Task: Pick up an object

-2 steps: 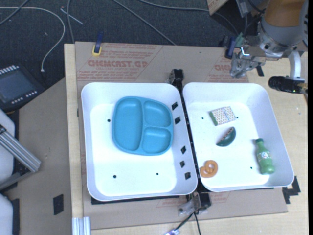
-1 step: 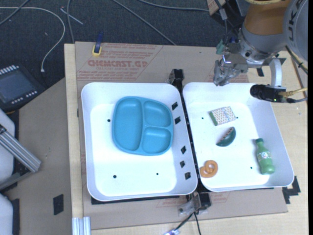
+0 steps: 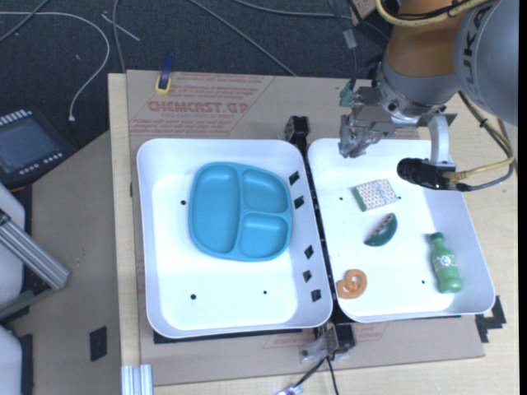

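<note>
Dark grey carpet [image 3: 66,64] is being crossed by loose white cables [image 3: 78,11] along the top. A tan bench [image 3: 74,245] is being covered by a cardboard sheet [image 3: 210,93] printed with red lettering, a blue clip [image 3: 165,72] sitting at its far edge. A small dark screen [image 3: 25,142] is being cropped at left.

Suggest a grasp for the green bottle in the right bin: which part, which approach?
Grip the green bottle across its wide lower body, coming straight down. It lies flat with its neck toward the bin's far side, so the fingers would likely close best across its short axis from either long side. The right bin wall sits close on its outer side, so watch clearance there.
</note>
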Action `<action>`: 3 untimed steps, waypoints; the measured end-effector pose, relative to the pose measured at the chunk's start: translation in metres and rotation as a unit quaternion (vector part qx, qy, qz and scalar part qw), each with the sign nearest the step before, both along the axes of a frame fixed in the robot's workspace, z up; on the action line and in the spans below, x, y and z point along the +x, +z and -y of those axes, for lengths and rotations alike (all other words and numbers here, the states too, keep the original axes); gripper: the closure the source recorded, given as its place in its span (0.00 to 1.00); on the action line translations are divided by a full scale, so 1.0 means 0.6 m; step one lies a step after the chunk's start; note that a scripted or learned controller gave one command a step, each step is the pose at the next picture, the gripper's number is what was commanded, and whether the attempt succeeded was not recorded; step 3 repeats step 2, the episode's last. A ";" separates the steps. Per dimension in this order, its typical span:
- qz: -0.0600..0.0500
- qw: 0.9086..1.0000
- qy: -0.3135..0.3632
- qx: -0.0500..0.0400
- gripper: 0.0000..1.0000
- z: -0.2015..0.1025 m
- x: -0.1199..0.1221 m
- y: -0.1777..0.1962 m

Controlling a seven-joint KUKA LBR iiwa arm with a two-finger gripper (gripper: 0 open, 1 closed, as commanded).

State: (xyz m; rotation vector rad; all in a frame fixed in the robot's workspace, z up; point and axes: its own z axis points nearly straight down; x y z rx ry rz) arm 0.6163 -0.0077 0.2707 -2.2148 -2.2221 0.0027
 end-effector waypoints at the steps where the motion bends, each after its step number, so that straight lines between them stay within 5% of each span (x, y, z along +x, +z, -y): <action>1: 0.000 1.000 0.000 0.000 1.00 -0.063 -0.035 -0.006; 2: -0.001 1.000 0.001 0.000 1.00 -0.146 -0.078 -0.039; 3: -0.001 1.000 0.001 0.000 1.00 -0.146 -0.078 -0.039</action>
